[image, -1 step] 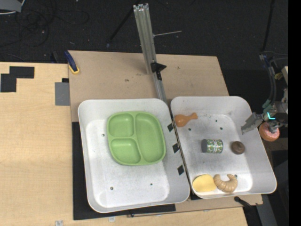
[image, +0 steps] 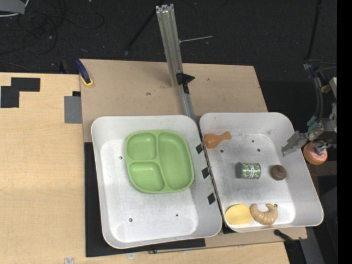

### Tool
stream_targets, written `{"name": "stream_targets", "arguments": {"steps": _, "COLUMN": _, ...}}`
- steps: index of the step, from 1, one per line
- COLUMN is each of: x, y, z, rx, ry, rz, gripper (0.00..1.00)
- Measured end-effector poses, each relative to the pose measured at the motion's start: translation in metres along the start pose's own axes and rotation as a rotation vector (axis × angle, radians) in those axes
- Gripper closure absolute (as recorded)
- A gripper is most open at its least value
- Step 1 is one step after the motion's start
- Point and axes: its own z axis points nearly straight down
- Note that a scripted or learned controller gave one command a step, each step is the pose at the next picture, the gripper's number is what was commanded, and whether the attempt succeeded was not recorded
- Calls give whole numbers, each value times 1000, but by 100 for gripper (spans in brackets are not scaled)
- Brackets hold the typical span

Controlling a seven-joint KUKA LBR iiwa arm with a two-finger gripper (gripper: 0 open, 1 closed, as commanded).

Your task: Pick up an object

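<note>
The loose things all lie in the right-hand shallow white bin [image: 297, 126], which is where a pick has to happen: a small green-and-silver can [image: 249, 171] on its side near the bin's middle; a dark brown rounded lump [image: 278, 172] just beside it on the right; a pale yellow flat round piece [image: 238, 215] in the near corner, touching or nearly touching a tan curled ridged piece [image: 264, 213]; an orange bulb-shaped toy [image: 216, 139] up by the dividing wall; they are spread apart enough that most offer free sides for fingers. The gripper [image: 313, 145] sits at this bin's right rim, outside the scatter; a pinkish-orange round thing [image: 315, 154] shows at its tip, and whether the fingers are clamped on it or merely near it cannot be told, since they are too small and blurred here. The left-hand white bin [image: 110, 202] bears a light green three-compartment plastic plate [image: 159, 161], lying flat with its compartments bare, well apart from the arm's reach.
</note>
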Motion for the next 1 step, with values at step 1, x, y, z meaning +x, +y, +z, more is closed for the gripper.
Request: {"name": "stream_targets", "arguments": {"steps": 1, "x": -5, "y": 0, "z": 45, "rx": 3, "ry": 1, "rz": 1, "gripper": 0}}
